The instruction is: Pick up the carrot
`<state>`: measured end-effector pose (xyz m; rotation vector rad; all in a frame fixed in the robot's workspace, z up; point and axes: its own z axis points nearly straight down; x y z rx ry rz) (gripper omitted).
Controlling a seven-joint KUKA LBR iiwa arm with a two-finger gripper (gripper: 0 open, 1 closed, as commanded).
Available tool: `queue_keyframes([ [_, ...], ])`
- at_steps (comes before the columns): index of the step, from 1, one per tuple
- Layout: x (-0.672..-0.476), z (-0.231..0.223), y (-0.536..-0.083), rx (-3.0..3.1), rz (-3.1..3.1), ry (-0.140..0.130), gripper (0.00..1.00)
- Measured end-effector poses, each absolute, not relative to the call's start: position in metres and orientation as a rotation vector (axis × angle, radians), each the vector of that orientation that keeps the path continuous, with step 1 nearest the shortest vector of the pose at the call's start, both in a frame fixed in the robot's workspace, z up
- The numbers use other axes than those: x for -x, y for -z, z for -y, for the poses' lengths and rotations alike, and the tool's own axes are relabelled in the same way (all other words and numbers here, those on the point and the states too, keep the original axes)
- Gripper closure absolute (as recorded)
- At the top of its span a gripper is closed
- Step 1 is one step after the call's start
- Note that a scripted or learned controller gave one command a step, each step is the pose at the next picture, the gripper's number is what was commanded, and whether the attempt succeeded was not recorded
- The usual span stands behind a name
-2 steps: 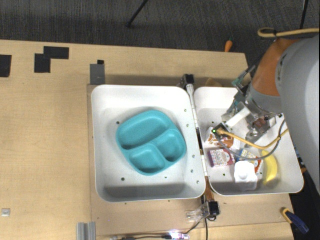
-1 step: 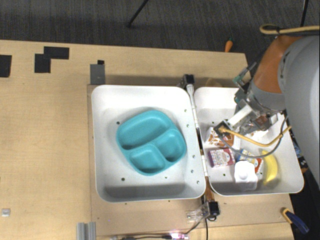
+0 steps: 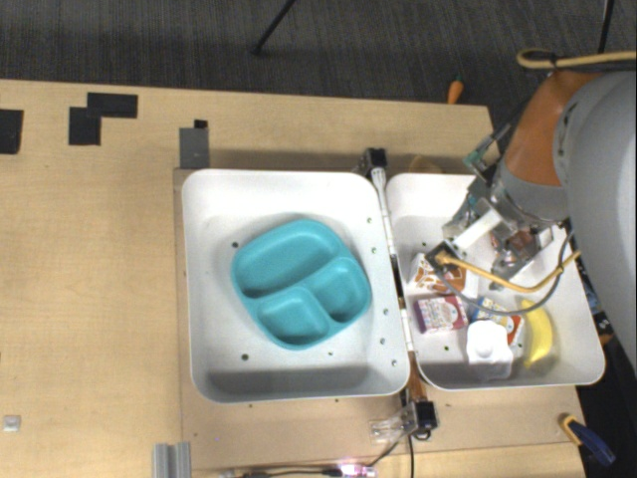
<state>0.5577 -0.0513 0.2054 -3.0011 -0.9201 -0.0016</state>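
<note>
Surface (image 3: pixel 100 297): you see pale wood stretching out to the left, with a few black marks near its far left edge.
Left bin (image 3: pixel 204 267): you have a shallow white bin sitting just left of its twin, their inner walls touching along the middle.
Teal tray (image 3: pixel 299 282): it lies in the middle of the left bin, tilted a little, with three compartments, one long and two smaller.
Right bin (image 3: pixel 587 361): this one holds a cluster of small things in its near half.
Purple packet (image 3: pixel 438 313): it lies near the right bin's left wall, next to some brown-and-white wrappers just above it.
White bottle (image 3: pixel 488 347): it stands against the near wall of the right bin, just right of the purple packet.
Banana (image 3: pixel 540 339): the yellow fruit lies just right of the white bottle, near the bin's near right corner.
Carrot: you cannot pick it out with any certainty; a thin orange-yellow curve crosses the clutter under the claw, but it may be a cable.
Claw (image 3: pixel 488 242): it hangs low over the right bin's middle, above the clutter; you cannot tell how its fingers stand.
Arm (image 3: pixel 587 147): grey with an orange band, it comes in from the right over the right bin's far side.
</note>
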Motion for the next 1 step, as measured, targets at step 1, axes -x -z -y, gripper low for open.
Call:
queue_keyframes([
  [1,-0.6034,0.0579,-0.1838,3.117,0.380,-0.002,0.00],
])
